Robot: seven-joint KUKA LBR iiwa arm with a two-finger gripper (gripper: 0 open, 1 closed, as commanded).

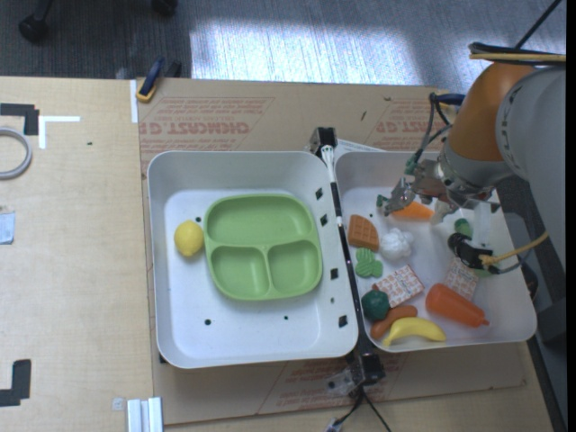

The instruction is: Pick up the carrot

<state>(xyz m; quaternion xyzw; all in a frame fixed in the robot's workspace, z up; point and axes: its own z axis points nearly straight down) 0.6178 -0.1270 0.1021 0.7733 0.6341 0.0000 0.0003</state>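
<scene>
A small orange carrot lies at the back of the right bin. My gripper is down in that bin right over it. Its fingers stand open, one on each side of the carrot, and partly cover its top. The grey arm with its orange band comes in from the upper right.
The right bin also holds an orange waffle piece, a white lump, green toys, a checkered block, a banana and a larger orange-red tapered toy. The left bin holds a green divided plate and a lemon.
</scene>
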